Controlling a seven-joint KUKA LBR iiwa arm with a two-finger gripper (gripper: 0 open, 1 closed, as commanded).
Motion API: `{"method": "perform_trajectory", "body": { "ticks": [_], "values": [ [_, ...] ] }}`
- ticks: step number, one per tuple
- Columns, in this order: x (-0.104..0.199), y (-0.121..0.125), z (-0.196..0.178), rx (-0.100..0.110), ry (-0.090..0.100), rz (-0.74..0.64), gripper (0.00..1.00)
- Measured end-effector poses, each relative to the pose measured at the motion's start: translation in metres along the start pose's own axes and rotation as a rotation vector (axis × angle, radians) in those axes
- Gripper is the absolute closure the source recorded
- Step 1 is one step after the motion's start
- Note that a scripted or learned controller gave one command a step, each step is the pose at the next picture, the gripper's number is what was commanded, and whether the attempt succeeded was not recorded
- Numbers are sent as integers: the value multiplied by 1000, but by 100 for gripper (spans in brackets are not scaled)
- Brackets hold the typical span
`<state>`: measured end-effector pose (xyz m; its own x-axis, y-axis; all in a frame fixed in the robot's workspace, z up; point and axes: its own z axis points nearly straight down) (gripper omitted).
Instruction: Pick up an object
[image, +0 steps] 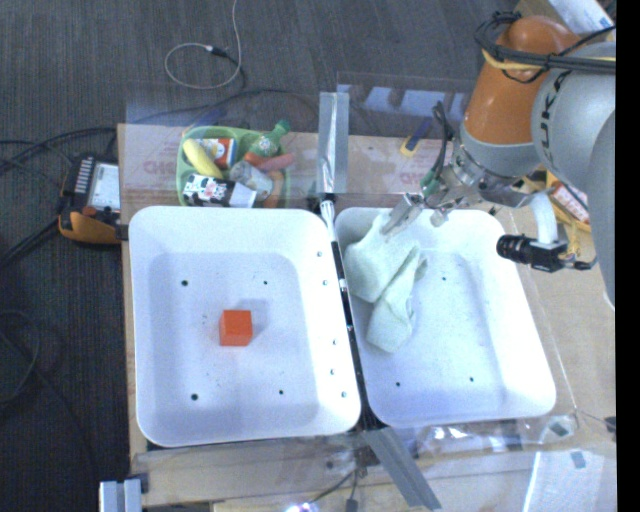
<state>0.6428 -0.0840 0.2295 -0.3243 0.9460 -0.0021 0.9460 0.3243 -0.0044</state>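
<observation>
A pale green cloth (388, 285) lies crumpled in the right bin (480, 340), stretched from the bin's back left corner toward its middle. Its upper end rests against the bin's left wall. My gripper (415, 214) hangs over the back edge of that bin, right at the cloth's upper end and seemingly touching it. A small orange cube (236, 327) sits alone in the middle of the left bin (170, 260), far from the gripper.
A green basket (192, 180) of toy food and small items stands behind the left bin. A yellow-and-black device (85, 205) and cables lie left of the bench. A black cylinder (530, 250) sticks out over the right bin's right rim.
</observation>
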Motion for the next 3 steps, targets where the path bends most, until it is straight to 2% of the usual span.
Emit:
{"method": "perform_trajectory", "body": {
  "ticks": [1,2,3],
  "values": [
    [-53,-24,127,-13,-3,122,0],
    [-106,-3,134,-12,7,83,0],
    [-106,-1,123,-11,2,80,100]
  ]
}}
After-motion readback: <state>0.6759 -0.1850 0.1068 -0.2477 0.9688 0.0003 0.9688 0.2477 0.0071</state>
